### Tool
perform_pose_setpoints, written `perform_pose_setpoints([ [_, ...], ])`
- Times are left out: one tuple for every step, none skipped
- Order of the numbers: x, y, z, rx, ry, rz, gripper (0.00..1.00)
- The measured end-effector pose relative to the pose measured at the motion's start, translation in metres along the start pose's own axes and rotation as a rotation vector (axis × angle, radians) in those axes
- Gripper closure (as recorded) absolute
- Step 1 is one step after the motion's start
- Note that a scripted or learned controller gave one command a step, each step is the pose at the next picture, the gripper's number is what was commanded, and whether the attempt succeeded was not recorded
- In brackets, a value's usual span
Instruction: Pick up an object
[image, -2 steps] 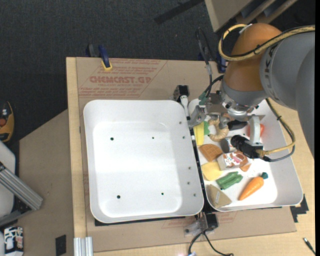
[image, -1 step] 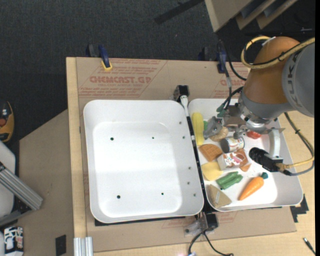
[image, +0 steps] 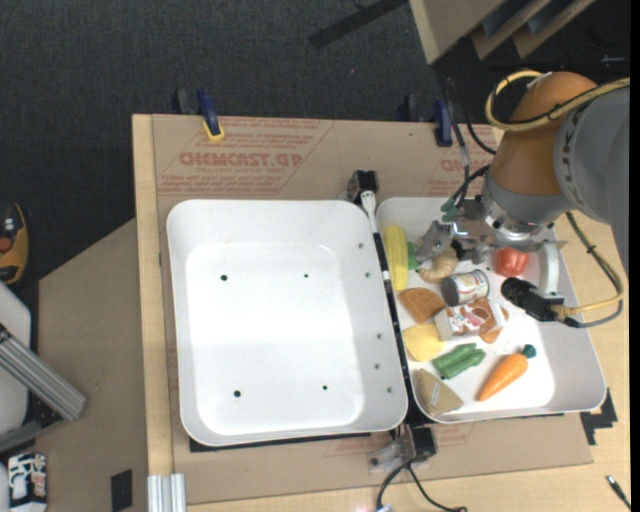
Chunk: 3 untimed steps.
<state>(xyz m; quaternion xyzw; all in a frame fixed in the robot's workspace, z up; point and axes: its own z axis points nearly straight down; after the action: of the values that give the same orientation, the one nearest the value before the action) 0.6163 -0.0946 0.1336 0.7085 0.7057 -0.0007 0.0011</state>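
Note:
The right bin (image: 575, 375) holds several toy foods: a yellow corn cob (image: 397, 255), a small can (image: 465, 288), a red tomato (image: 511, 261), an orange carrot (image: 502, 373), a green vegetable (image: 458, 360), a yellow lemon-like piece (image: 422, 342) and a red-and-white packet (image: 472, 320). My gripper (image: 441, 240) hangs low over the bin's far left part. It is just above a beige piece (image: 437, 268), between the corn and the tomato. Nothing visibly hangs from it.
The left bin (image: 270, 320) lies beside the right one, with a black divider clip (image: 362, 185) at their far junction. Both rest on a cardboard sheet (image: 250, 150) held by blue clamps (image: 210, 112). The arm's grey body (image: 560, 140) covers the right bin's far corner.

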Motion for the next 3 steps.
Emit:
perform_pose_setpoints([
  [0.001,-0.018,0.048,0.001,-0.001,-0.001,0.00],
  [0.021,-0.003,-0.058,-0.011,0.002,-0.007,0.00],
  [-0.001,0.028,0.034,0.002,0.002,-0.004,0.00],
])
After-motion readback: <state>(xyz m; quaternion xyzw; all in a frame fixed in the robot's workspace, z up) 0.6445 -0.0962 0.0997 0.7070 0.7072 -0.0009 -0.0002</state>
